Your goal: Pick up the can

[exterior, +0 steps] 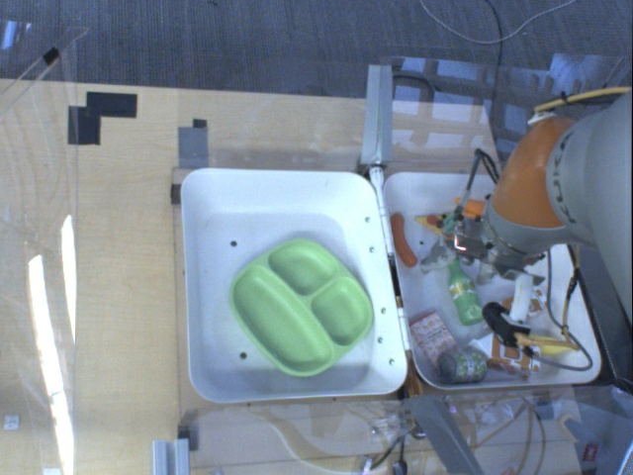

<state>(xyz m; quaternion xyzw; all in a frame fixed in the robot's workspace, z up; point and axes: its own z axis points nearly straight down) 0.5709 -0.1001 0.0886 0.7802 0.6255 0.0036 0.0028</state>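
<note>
The can (462,365) is a dull grey-green cylinder lying on its side at the near edge of the right bin (420,191). My gripper (458,244) hangs over the middle of that bin, well behind the can and just above the top of a green bottle (463,297). Nothing shows between it and the can. The grey arm with its orange band (524,181) comes in from the right and hides the bin's far right part.
A red-orange sausage (401,238) lies along the right bin's left wall. A small pink patterned box (431,332) sits beside the can. The left bin (203,265) holds a green divided plate (302,307).
</note>
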